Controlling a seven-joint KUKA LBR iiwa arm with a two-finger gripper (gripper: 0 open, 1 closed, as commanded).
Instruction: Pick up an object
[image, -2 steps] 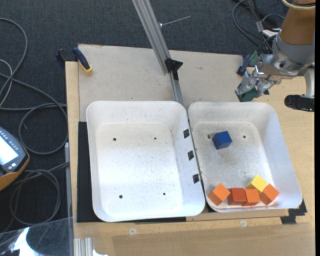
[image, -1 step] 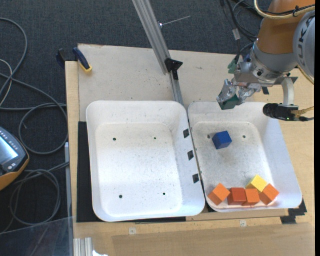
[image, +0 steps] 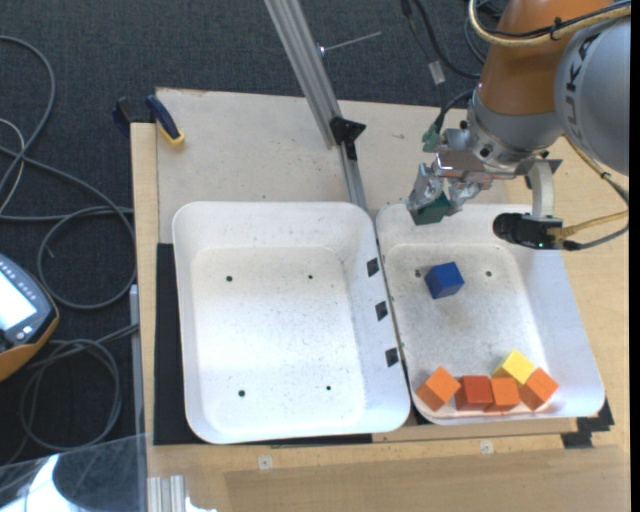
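One gripper (image: 432, 205) above right bin's (image: 565, 300) far rim, blue cube (image: 444, 280) nearby.

One fixed camera looks down at a slant on both bins (image: 200, 225), arm (image: 540, 70) entering from right.

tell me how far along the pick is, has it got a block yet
Not yet, it seems. The gripper sits above the right bin's far rim, with no block seen between its fingers. The blue block lies alone mid-bin; orange, red and yellow blocks cluster at the near edge. Descent, grasp and lift remain.
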